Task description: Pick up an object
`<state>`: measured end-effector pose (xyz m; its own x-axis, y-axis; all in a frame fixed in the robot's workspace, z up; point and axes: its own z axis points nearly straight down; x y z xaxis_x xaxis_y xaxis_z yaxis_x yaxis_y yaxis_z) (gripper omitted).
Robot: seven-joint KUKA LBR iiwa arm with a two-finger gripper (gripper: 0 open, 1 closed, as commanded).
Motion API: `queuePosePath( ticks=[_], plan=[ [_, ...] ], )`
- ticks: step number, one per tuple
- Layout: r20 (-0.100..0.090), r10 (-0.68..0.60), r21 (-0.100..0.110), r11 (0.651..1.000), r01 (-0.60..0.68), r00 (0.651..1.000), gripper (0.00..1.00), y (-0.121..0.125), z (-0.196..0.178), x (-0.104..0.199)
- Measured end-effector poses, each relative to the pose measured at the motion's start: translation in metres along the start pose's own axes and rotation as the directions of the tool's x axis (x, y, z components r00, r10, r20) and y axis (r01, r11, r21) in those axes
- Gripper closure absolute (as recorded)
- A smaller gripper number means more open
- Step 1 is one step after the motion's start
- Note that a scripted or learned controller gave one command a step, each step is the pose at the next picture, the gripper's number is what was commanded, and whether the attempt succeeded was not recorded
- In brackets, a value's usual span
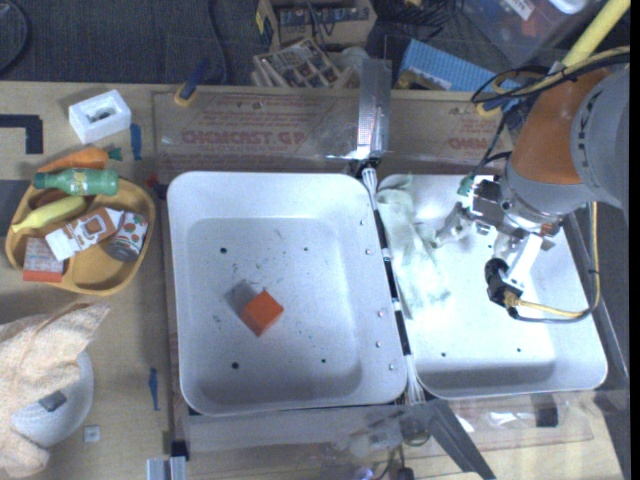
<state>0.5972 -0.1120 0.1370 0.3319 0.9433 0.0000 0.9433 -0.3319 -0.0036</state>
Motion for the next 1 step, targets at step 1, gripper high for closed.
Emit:
queuePosePath(
  ticks=[1],
  plan=[
    [0.001, -0.131, -0.006, 0.991, 0.131, 0.991, 0.00, 0.0023, -0.0287, -0.0471]
  ],
)
